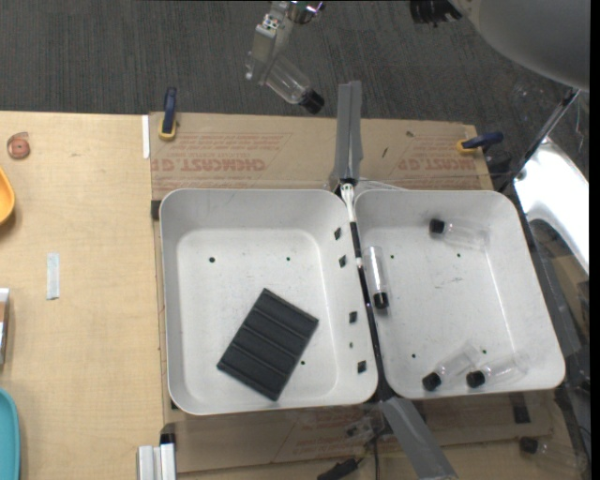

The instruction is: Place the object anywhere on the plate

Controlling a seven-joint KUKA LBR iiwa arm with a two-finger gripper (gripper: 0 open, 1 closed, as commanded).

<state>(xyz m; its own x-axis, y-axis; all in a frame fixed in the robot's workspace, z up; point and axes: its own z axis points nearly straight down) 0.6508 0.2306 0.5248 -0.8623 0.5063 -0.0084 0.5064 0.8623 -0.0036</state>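
Above the bench, top centre: gripper (274,26) holds a clear vial (286,80) with a black cap, tilted, high over the cardboard
Left bin (187,211): black ribbed plate (268,343) lies flat, angled, near the front
Right bin (506,225): four more clear vials, black-capped, scattered

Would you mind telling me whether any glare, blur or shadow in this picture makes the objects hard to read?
In the camera view, lighting is even and soft; the black plate is sharp against the left bin. The clear vials in the right bin nearly vanish into the white, only their black caps standing out. The gripper at the top edge, with a clear vial, looks slightly blurred.
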